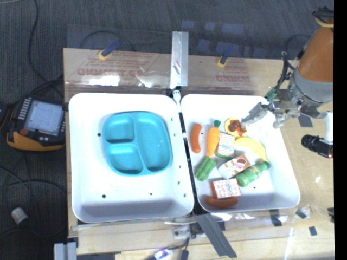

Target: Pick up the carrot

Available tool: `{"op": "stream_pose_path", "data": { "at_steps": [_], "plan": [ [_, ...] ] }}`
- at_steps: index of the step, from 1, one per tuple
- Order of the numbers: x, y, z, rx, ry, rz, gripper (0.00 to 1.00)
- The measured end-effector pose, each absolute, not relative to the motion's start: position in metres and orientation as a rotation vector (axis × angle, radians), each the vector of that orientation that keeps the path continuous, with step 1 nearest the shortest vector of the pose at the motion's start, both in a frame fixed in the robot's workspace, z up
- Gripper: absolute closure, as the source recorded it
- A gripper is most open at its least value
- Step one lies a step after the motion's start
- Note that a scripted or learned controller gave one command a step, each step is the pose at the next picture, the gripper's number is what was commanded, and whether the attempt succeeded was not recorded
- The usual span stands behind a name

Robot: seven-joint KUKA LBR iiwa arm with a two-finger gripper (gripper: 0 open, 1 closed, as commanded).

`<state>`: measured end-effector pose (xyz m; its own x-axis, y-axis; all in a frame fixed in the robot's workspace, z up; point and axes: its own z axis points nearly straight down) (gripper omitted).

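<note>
Arm is reaching in from the right, gripper hanging over the right bin near its far right side, just above the toy food pile. Finger state isn't readable. Carrot is lying in that bin, green top pointing to the far wall, left of the gripper and apart from it, with an orange sausage just to its left. Left bin is holding a blue divided plate.
</note>
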<state>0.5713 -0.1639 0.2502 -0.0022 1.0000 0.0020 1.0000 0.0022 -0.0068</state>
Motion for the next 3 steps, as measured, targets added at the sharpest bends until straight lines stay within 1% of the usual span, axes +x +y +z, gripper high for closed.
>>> {"op": "stream_pose_path", "data": {
  "at_steps": [1, 2, 3],
  "plan": [
    [0.585, -0.113, 0.167, -2.043, -2.378, 0.007, 0.0],
    [0.614, -0.105, 0.168, -2.038, -2.382, 0.005, 0.0],
    [0.633, -0.043, 0.179, -2.016, -2.402, 0.006, 0.0]
  ]
}}
